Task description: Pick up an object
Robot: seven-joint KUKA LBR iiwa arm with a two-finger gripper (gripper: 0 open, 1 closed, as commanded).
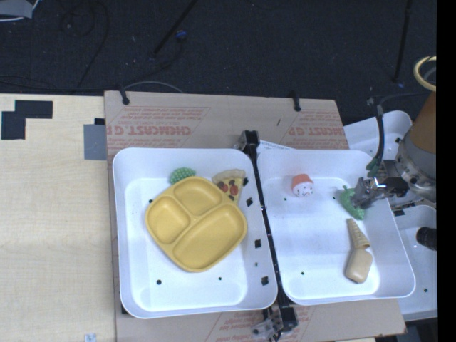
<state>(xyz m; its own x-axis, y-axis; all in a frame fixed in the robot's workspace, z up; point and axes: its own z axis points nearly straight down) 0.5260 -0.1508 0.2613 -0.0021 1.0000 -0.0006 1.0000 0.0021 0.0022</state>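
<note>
At right bin's edge, end effector [368,189] over half-hidden green object [350,201], grip state unclear.

Left bin [135,191], right bin [320,276]: smooth white plastic, slight sheen. Between them, a black divider strip [260,219], matt. Under the bins: brown cardboard sheet [206,120], matt, printed red lettering. Left of the cardboard: pale wood-grain benchtop [50,219], flat finish. In the left bin, yellow divided tray [198,223]: smooth plastic, soft gloss. In the right bin, tan ice-cream cone toy [358,251]: smooth, plastic-looking. Gripper [372,187]: bare grey metal, dull shine.
</note>
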